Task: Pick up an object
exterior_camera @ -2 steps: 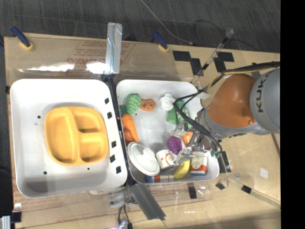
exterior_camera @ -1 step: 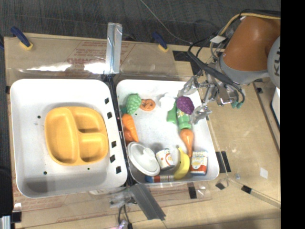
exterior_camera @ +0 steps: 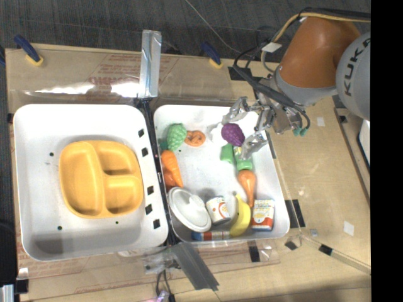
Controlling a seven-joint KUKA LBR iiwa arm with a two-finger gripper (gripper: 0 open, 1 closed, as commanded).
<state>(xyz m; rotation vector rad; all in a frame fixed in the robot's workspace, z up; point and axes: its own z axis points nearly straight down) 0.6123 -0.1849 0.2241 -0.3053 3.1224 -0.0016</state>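
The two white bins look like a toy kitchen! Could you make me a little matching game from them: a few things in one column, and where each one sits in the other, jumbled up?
Things:
1. yellow divided tray
2. purple grapes
3. banana
4. white lid

Places:
A. right bin, far end, by the gripper
B. right bin, near left corner
C. alone in the left bin
D. right bin, near edge, beside the small carton

Pairs: 1-C, 2-A, 3-D, 4-B

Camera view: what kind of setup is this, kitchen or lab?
Most likely a robot lab's bin-picking test bench, not a kitchen. A grey and orange arm reaches over two white bins; the food is toys, like the purple grapes at its tool, and clamps pin the bench covering.
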